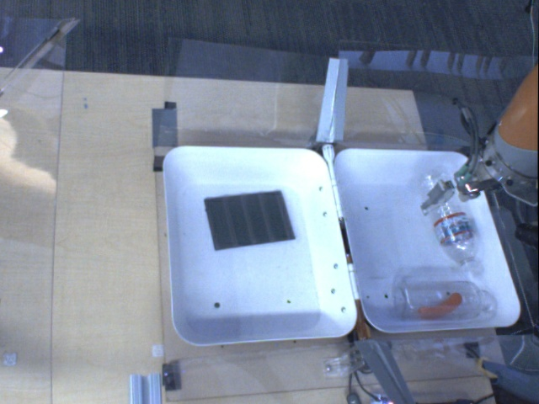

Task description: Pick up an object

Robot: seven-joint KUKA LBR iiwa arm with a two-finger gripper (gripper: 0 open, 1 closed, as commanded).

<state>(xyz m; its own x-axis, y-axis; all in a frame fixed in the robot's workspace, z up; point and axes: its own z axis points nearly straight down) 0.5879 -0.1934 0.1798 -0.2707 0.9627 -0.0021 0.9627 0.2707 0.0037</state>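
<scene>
In the right bin (379,225) a small clear plastic bottle (453,230) with a blue and red label lies near the right wall. A clear plastic tube (442,300) with something orange inside lies along that bin's front edge. My gripper (440,194) hangs over the bottle's upper end, reaching in from the right below the orange band of the arm (518,129). A dark grey ridged mat (249,220) lies flat in the left bin (194,293).
A raised divider (340,225) runs between the two bins. A grey bracket (331,99) stands behind their join. Cables and clamps sit beyond the right bin's front edge (379,373). The wooden bench (84,225) stretches to the left.
</scene>
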